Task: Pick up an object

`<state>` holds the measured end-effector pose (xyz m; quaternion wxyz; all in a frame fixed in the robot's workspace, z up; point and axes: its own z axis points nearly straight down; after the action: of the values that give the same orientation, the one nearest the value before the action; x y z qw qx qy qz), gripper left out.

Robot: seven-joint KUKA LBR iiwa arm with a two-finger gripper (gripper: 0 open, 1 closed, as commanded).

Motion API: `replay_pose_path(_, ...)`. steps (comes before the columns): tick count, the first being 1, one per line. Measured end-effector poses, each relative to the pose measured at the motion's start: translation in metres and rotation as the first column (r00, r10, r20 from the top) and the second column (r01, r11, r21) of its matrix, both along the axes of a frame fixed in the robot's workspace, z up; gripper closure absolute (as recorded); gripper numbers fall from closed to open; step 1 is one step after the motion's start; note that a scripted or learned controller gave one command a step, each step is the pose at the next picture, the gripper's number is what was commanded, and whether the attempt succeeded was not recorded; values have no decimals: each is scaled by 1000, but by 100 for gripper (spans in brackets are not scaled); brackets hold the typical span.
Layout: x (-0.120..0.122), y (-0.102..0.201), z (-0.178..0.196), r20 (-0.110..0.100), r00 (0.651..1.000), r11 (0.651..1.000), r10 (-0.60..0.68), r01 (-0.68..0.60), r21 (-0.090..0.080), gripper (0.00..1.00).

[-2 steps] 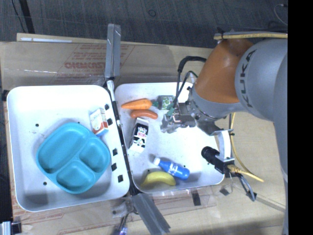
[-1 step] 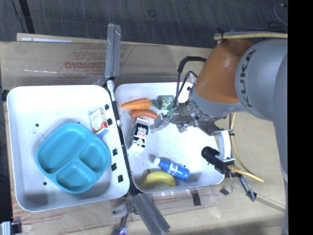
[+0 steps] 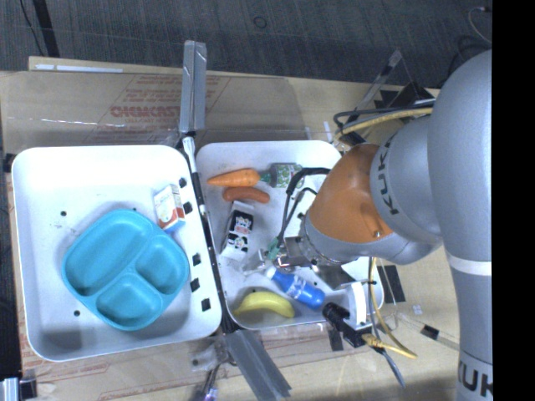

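My gripper (image 3: 278,260) is low in the right bin (image 3: 251,150), under the orange wrist band. It hangs just above the left end of a blue bottle (image 3: 299,289), beside a white carton with black print (image 3: 239,230). A yellow banana (image 3: 265,304) lies at the bin's front edge. Further back are an orange carrot (image 3: 233,177), a brown-orange sausage (image 3: 247,195) and a small green and white item (image 3: 282,174). The arm hides the bin's right part.
The left bin (image 3: 50,170) holds a blue divided plate (image 3: 125,267) and a small red and white carton (image 3: 170,206). A ridge with black clips (image 3: 197,224) separates the bins. Cardboard lies behind them.
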<state>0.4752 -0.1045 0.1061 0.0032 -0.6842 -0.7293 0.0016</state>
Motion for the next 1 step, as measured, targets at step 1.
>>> replay_pose_path(1, 1, 0, 9, -1, 1000, 1000, 6, -6, 0, 100)
